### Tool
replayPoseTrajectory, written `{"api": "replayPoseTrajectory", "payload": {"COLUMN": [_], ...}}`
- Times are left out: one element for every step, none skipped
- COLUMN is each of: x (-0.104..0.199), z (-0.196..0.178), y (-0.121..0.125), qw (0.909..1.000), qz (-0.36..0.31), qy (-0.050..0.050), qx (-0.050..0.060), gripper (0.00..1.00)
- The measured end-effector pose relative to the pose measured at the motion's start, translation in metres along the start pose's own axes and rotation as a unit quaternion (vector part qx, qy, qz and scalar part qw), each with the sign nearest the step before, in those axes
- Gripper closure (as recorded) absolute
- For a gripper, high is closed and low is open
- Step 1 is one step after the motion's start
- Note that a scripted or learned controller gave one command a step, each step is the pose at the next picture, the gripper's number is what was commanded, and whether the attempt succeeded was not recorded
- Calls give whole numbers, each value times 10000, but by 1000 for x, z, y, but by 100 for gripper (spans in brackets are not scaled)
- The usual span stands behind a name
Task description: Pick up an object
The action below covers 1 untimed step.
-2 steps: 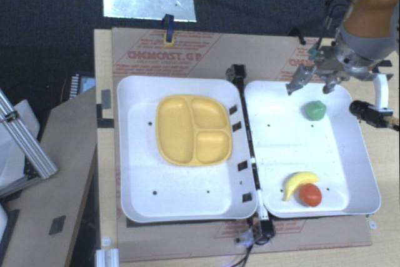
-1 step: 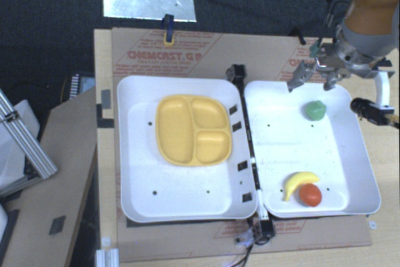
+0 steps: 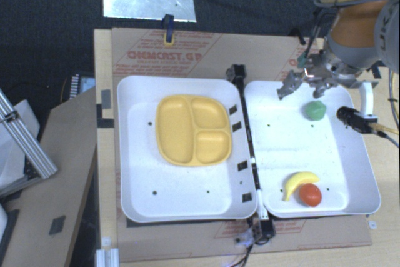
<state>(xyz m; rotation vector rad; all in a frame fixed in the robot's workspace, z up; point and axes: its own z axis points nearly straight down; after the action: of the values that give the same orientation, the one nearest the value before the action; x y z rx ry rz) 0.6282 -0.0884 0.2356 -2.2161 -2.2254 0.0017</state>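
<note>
The gripper hangs over the back of the right bin, its fingers spread apart and holding nothing. A green ball sits just beside it. A banana and a tomato touch near the front (the left bin holds a yellow plate)

A robotics lab: twin white bins on a cardboard-topped bench, aluminium framing, loose cables
</note>
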Motion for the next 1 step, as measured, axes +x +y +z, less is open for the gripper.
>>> {"api": "replayPoseTrajectory", "payload": {"x": [0], "z": [42], "y": [2], "qw": [10000], "qz": [12], "qy": [-1], "qx": [0], "gripper": [0]}}
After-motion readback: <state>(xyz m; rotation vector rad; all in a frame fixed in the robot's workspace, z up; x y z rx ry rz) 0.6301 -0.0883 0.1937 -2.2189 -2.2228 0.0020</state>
